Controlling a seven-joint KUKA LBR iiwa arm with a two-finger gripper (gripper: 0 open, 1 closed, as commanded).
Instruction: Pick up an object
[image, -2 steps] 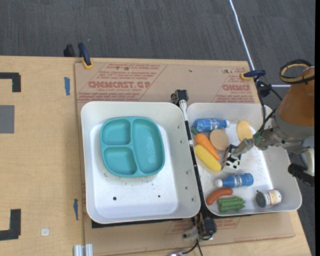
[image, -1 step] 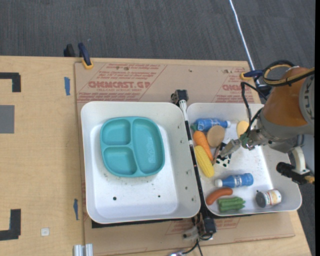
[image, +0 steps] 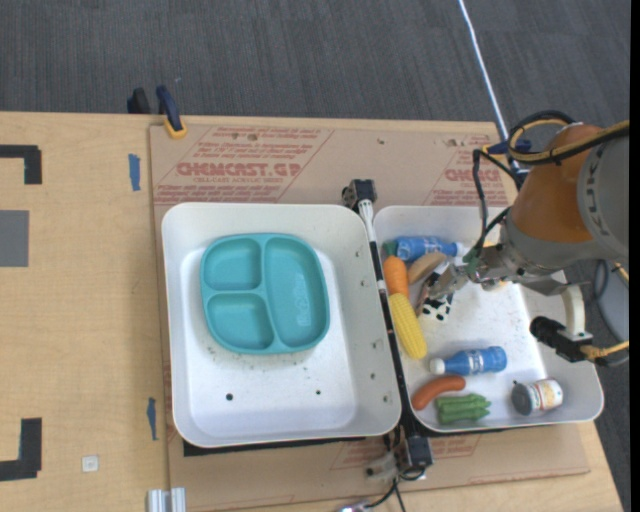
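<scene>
Right bin's middle (image: 500, 320) lies open, ringed by corn (image: 407, 322) and bottles (image: 476, 361).

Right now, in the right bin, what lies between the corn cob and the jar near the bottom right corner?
In the camera view, a blue bottle lies on its side between the corn cob and the jar, on the white bin floor.

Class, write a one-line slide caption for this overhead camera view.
The arm's hand reaches into the right bin among toy foods and bottles; a teal divided plate sits in the left bin.
</scene>
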